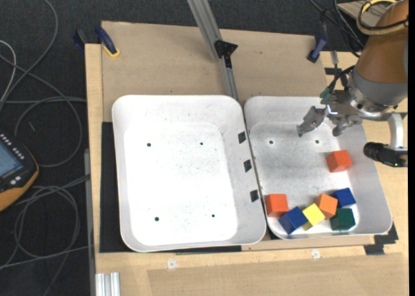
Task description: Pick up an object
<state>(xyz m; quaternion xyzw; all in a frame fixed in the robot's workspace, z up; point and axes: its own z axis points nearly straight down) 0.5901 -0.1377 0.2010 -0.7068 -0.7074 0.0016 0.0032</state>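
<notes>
The right bin holds several coloured blocks. An orange block lies alone at mid-right. Along the near wall sit another orange block, a blue block, a yellow block, a third orange block, a second blue block and a green block. My gripper hovers over the far part of the right bin, behind the lone orange block. It is open, its fingers spread with nothing between them.
The left bin lies beside the right one. A slanted metal pole rises from the bench behind the bins. Blue clamps sit at the bench's back corners. Cables and a handheld pendant lie on the floor to the left.
</notes>
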